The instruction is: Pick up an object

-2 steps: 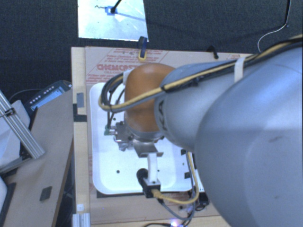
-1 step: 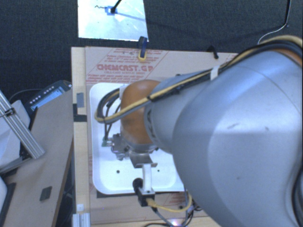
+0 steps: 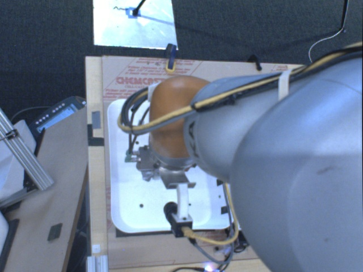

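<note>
My arm reaches in from the right and covers most of the bench. Its orange band [image 3: 170, 118] and grey wrist hang over the left white bin [image 3: 127, 211]. The gripper [image 3: 148, 166] points down into the bin's middle, seen from above, mostly hidden under the wrist. A small greenish bit [image 3: 130, 157] shows at the gripper's left edge; I cannot tell whether it is an object or part of the tool. A tiny dark speck [image 3: 140, 205] lies on the bin floor in front of the gripper.
The arm's large grey body [image 3: 295, 169] hides the right bin. A brown board [image 3: 147, 75] lies under the bins. A slanted metal rail [image 3: 22, 154] and a grey device [image 3: 59, 113] stand at the left, off the bench.
</note>
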`<move>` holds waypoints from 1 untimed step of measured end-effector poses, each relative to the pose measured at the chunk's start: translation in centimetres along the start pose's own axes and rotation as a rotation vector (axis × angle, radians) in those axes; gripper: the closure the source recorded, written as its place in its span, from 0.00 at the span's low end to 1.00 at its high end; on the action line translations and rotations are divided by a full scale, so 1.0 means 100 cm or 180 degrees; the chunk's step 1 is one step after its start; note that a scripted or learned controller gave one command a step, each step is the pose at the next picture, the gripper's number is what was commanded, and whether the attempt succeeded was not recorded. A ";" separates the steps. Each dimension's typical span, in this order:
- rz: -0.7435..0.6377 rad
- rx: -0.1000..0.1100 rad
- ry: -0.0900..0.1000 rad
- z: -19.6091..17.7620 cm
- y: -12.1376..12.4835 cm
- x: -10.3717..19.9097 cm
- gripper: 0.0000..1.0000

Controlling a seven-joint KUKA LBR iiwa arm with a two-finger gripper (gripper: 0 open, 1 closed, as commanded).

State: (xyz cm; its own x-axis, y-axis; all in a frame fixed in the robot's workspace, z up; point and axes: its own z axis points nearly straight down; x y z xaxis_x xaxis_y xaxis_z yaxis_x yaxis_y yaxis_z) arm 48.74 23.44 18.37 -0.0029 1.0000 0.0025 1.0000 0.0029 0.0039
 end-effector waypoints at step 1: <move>0.0006 0.0029 -0.0013 0.057 -0.002 -0.001 1.00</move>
State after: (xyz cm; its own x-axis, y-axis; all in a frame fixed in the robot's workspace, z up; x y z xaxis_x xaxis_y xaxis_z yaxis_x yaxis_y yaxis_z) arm 48.53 23.39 12.66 -0.0010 1.0000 -0.0016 1.0000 0.0010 -0.0053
